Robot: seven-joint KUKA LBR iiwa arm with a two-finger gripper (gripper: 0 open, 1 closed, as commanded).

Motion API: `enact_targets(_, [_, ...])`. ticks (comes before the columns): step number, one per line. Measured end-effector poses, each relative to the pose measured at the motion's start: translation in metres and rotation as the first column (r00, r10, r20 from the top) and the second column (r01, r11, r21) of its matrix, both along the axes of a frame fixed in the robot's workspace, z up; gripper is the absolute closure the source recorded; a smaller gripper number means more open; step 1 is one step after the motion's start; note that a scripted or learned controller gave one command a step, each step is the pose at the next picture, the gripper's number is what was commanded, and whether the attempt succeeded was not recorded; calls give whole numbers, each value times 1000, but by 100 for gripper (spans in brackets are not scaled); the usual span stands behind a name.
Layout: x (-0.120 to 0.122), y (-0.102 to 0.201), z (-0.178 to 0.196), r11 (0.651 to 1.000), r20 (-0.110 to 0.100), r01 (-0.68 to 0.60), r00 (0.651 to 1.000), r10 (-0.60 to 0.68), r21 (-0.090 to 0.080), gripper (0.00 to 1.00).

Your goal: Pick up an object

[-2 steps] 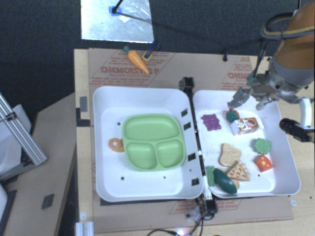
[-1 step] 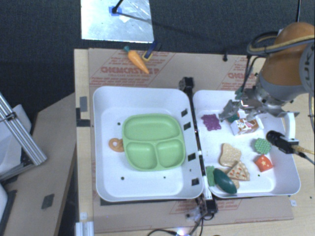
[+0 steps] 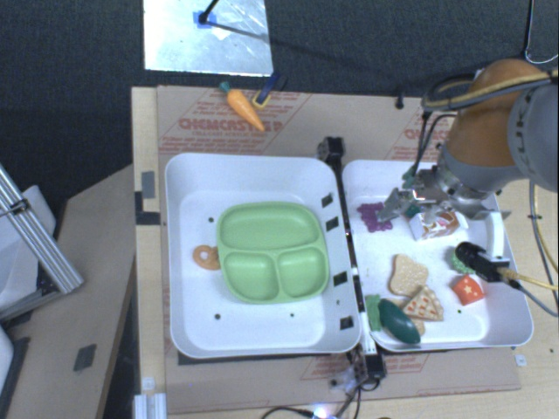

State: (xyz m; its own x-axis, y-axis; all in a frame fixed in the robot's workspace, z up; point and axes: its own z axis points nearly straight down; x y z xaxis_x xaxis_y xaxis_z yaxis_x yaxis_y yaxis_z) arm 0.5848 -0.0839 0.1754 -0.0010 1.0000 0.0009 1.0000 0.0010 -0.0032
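Approach step: tool [image 3: 403, 201], finger state indiscernible, hovers at 11 o'clock of the right bin [image 3: 507, 321] just above the purple grapes [image 3: 376, 216]; next move needs a straight descent onto them.

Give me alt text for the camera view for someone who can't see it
A grey robot arm's gripper hovers over the right white bin, near purple toy grapes, a bread slice and a pizza wedge. The left white bin holds a green divided plate and a small pretzel. A toy carrot lies beyond the bins.
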Motion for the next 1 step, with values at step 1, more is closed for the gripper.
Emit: enact_targets(1, [7, -7, -48, 1000, 1, 0, 1000, 0, -1, 0])
